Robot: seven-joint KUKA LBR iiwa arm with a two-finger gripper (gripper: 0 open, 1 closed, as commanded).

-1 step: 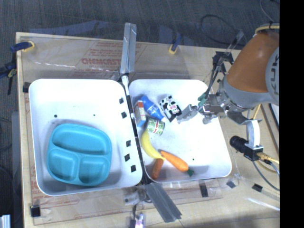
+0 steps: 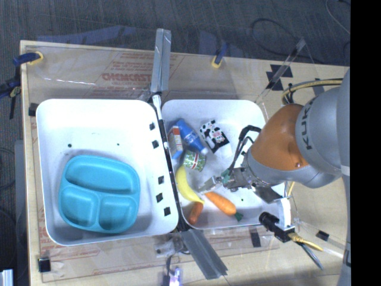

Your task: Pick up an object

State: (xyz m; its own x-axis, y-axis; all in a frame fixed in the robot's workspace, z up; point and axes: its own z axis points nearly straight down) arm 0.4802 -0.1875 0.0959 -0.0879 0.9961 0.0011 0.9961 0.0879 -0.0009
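Hovering claw (image 2: 221, 182) low in right bin (image 2: 250, 109), just above carrot (image 2: 221, 203) | finger state: cannot tell | near banana (image 2: 187, 186), green can (image 2: 194, 160), blue bottle (image 2: 189, 136) | blue tray (image 2: 100, 192) in left bin (image 2: 53, 112) on desk (image 2: 89, 64)

Bright even overhead light, mild glare on 2 white bins (image 2: 95, 109), soft shadows, slight blur throughout.

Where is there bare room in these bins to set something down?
Left bin: bare white floor above the blue tray. Right bin: a bare strip along its far wall. Crowded: its near-left part, with banana, carrot, can and the gripper.
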